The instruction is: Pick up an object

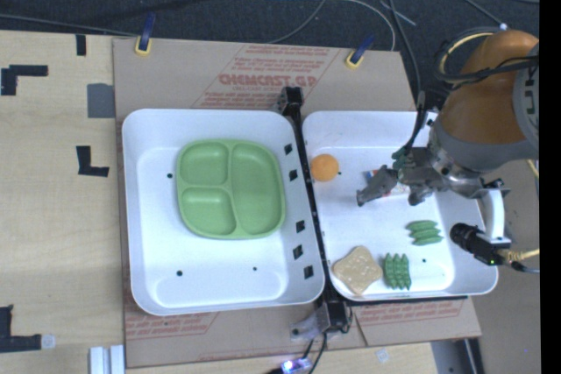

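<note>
My gripper (392,192) hangs over the middle of the right bin (368,125), and its two dark fingers are spread apart with nothing between them, so it is open. An orange ball (324,167) lies to its left near the divider between the bins. A green pea pod (424,231) lies just below and right of the gripper. Near the front edge of this bin are a slice of toast (356,270) and a ridged green vegetable piece (397,271). None of them touches the fingers.
The left bin (145,215) holds a light green divided plate (231,189). The grey arm with its orange band (491,92) comes in from the right over the right bin's far corner. Cables run across the dark mat behind the bins.
</note>
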`<act>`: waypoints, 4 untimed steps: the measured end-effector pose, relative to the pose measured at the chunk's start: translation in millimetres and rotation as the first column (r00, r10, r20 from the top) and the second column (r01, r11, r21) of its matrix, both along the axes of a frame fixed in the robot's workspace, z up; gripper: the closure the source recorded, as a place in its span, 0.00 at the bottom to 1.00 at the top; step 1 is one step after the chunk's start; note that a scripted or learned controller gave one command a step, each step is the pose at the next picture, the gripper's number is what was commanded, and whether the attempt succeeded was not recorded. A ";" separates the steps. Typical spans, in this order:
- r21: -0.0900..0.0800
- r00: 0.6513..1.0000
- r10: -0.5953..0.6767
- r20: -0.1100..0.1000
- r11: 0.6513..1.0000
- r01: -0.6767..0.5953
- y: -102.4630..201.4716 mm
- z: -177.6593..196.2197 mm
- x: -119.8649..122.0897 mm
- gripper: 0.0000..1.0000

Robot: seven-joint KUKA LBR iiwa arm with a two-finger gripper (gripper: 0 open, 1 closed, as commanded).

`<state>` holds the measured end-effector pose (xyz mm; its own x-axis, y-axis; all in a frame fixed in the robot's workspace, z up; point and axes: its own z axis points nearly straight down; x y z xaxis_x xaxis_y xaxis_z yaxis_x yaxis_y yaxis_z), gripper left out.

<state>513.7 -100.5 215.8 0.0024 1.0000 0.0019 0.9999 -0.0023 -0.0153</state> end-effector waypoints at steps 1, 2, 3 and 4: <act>-0.001 1.000 0.004 0.013 1.000 -0.004 0.3 6.6 2.8 0.00; -0.001 1.000 0.002 0.009 1.000 -0.002 -0.8 -43.0 -7.5 0.00; -0.001 1.000 0.002 0.008 1.000 -0.002 -2.8 -93.2 -18.1 0.00; -0.003 1.000 0.003 0.013 1.000 -0.003 -2.5 -133.0 -18.5 0.00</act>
